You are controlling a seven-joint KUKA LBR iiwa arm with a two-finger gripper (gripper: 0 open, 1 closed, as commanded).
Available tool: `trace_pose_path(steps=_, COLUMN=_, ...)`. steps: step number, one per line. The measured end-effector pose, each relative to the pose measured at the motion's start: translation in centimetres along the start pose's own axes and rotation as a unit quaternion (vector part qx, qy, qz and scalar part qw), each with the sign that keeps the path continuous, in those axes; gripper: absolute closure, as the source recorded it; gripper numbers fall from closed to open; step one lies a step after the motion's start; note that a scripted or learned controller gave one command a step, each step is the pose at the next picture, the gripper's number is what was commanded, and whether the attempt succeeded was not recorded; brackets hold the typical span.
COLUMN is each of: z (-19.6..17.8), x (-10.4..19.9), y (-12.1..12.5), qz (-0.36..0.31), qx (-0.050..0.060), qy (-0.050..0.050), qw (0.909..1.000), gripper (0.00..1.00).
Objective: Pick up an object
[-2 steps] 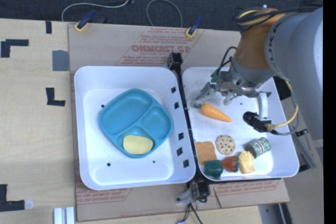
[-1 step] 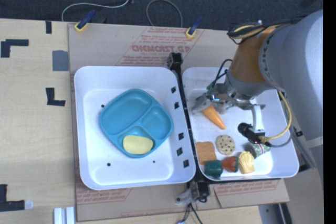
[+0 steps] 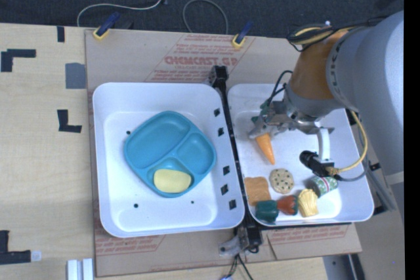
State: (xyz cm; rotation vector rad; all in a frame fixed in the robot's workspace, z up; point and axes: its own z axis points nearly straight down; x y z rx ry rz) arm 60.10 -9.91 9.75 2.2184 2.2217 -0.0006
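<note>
We are looking at the end effector (image 3: pixel 268 126) hanging low in the right bin (image 3: pixel 354 206), and its fingers are closing on the wide top end of the orange carrot (image 3: pixel 266 146); the carrot's top sits between them, so we judge it clamped on the carrot. The carrot is lying directly under and just toward the near rim from the end effector, its long axis running from the fingers down toward the cookie (image 3: pixel 281 180), narrowing to a point. It is looking smooth and hard, like molded plastic.

Just beyond the carrot's tip, the round speckled cookie is resting flat, with a tan slice of toast (image 3: pixel 256 189) beside it on the left. Past the cookie, against the bin's near wall, small toy foods are crowding together. Farther left of the carrot, in the left bin (image 3: pixel 108 141), a blue divided plate (image 3: pixel 172 147) is holding a pale yellow oval piece (image 3: pixel 172 181).
</note>
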Motion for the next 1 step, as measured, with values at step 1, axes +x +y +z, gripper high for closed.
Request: trace_pose_path(steps=1, z=-9.24, x=6.73, y=-2.82, qz=-0.003, qx=-0.002, qy=0.002, qw=1.0000, gripper=1.00)
